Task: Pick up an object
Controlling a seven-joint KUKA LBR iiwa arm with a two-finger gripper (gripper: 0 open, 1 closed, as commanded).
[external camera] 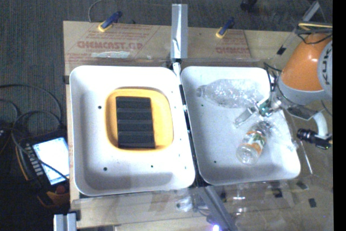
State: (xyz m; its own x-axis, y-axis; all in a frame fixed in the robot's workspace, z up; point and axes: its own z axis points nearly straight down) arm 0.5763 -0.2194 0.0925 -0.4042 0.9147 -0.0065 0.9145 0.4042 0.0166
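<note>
My gripper (258,112) hangs in the right bin (216,157), between two clear plastic bottles (252,144); I cannot tell its fingers' state.

Landmark: the upright grey metal divider post (179,35) between the two shallow white bins. Left of it, a yellow tray holding a black ribbed block (135,121) occupies the bin centre; margins stay open. Right of it, a crumpled clear plastic bag (230,92) and a clear plastic bottle (252,144) obstruct; near-post floor stays open.

White bins (86,132), a yellow tray (111,116) with black ribbed insert (135,121), clear bottles (251,146).
</note>
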